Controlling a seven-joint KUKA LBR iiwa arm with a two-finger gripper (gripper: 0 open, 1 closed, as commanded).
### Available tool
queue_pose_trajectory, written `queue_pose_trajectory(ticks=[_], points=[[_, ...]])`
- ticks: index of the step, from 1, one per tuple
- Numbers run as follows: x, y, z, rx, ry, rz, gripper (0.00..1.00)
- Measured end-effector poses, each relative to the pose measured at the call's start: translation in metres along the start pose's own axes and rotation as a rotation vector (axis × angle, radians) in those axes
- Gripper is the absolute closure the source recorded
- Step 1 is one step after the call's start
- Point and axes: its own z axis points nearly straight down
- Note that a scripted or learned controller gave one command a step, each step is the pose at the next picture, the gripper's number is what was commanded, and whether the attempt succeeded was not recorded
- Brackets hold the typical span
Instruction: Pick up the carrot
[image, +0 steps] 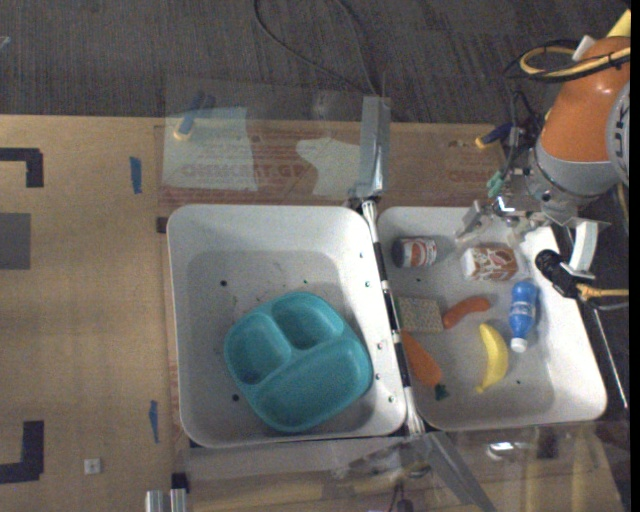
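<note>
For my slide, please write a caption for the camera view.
Gripper hovers above right bin; carrot lies by its left wall.

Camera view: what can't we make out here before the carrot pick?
- Claw: small and cluttered against the right bin's back wall; finger state unreadable.
- Arm: cut off by the top and right edges.
- Carrot: lies against the bin's left wall; whether it touches the wall is unclear.
- Can and carton: labels too small to read.
- Carton: whether the claw touches it can't be told.
</note>
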Motion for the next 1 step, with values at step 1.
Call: queue_pose_trajectory(ticks=[1], points=[[0.0165,-0.1186,0.0439,0.001,0.000,0.051,0.00]])
